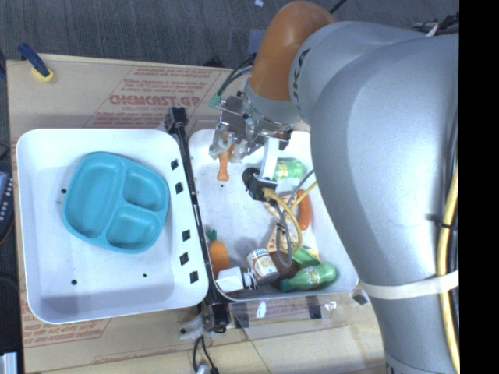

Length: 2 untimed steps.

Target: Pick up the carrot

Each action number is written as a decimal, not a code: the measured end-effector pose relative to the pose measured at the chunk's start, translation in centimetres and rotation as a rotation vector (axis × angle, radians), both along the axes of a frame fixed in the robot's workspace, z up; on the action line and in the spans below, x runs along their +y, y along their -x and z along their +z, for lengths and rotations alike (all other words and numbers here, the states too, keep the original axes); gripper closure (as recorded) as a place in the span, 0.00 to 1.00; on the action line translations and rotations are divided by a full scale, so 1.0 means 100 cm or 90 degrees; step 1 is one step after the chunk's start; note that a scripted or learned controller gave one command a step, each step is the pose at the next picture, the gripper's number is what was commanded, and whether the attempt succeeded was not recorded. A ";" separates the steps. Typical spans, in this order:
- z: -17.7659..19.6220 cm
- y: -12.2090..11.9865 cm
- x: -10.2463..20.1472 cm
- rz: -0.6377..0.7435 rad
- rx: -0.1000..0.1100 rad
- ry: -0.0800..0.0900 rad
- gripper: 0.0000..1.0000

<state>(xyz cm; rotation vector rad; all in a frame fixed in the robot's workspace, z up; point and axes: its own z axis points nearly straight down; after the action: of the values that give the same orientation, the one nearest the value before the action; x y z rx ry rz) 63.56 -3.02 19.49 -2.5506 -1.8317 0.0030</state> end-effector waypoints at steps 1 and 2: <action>-0.003 0.010 0.051 -0.255 0.003 0.000 1.00; -0.003 0.010 0.051 -0.255 0.003 0.000 0.00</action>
<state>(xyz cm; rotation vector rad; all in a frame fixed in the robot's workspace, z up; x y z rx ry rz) 62.52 2.07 19.19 -2.8614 -1.2857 0.0085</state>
